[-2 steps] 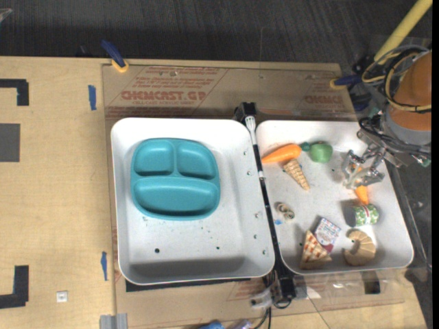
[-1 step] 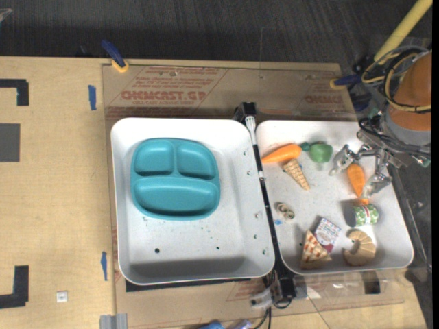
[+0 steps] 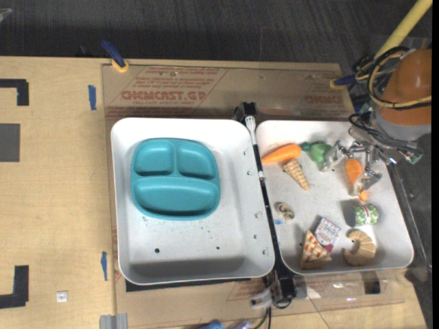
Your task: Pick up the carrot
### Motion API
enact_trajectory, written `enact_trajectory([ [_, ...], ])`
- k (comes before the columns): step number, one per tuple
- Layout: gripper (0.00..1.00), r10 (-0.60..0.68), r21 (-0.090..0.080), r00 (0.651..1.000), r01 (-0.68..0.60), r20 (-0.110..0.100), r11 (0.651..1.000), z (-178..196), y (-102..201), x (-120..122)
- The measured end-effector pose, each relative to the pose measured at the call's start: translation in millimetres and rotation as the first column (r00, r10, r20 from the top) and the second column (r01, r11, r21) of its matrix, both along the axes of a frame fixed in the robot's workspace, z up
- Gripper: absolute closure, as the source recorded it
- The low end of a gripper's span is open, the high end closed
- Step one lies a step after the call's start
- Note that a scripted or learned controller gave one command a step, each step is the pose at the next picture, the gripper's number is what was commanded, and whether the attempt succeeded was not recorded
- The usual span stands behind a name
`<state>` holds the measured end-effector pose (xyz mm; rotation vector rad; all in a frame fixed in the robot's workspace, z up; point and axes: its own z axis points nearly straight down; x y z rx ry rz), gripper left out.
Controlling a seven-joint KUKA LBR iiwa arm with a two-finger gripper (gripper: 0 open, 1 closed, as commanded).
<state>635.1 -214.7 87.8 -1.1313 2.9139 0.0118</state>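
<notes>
A small orange carrot (image 3: pixel 354 173) with a green tip lies upright in the picture at the right side of the right bin (image 3: pixel 401 211). My gripper (image 3: pixel 355 164) is down over it, open, with one metal finger to the carrot's left and the other to its lower right. The carrot rests on the bin floor between them. A second, larger orange carrot-like piece (image 3: pixel 281 153) lies near the bin's upper left, next to a green toy (image 3: pixel 317 151). The arm's orange band (image 3: pixel 410 88) is at the upper right.
The right bin also holds a waffle cone (image 3: pixel 297 174), a small ring-shaped piece (image 3: pixel 285 212), a pizza slice (image 3: pixel 315 247), a small packet (image 3: pixel 328 229), a green can (image 3: pixel 366 215) and a bread toy (image 3: pixel 361 246). A teal divided plate (image 3: pixel 176 177) sits in the left bin (image 3: pixel 123 204).
</notes>
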Motion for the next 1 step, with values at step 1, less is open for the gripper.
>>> enact_trajectory([
  [1,1.0,-0.001,-0.004,1.0,0.001,0.014,1.0,14.9,-0.5,3.9],
])
